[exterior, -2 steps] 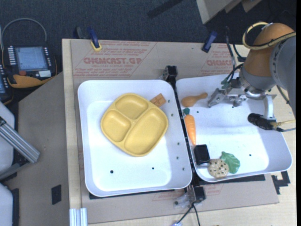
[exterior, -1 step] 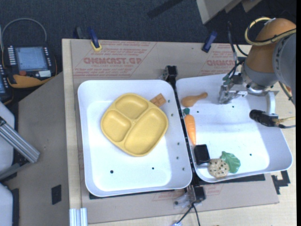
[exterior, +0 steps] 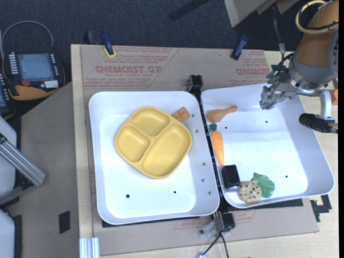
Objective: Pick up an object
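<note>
The right bin (exterior: 290,144) holds a tan chicken drumstick (exterior: 221,113) near its back left, an orange carrot (exterior: 217,147) along its left wall, and a black block (exterior: 230,176), a cookie (exterior: 249,192) and a green leafy piece (exterior: 264,184) at the front. My gripper (exterior: 267,100) hangs over the back right part of this bin, to the right of the drumstick and apart from it. Nothing shows between its fingers.
The left bin (exterior: 107,192) carries a yellow divided plate (exterior: 153,142), with a small brown block (exterior: 181,113) at the plate's back right edge. A black clamp (exterior: 194,83) sits between the bins at the back. Another arm part (exterior: 317,121) lies by the right bin's right edge.
</note>
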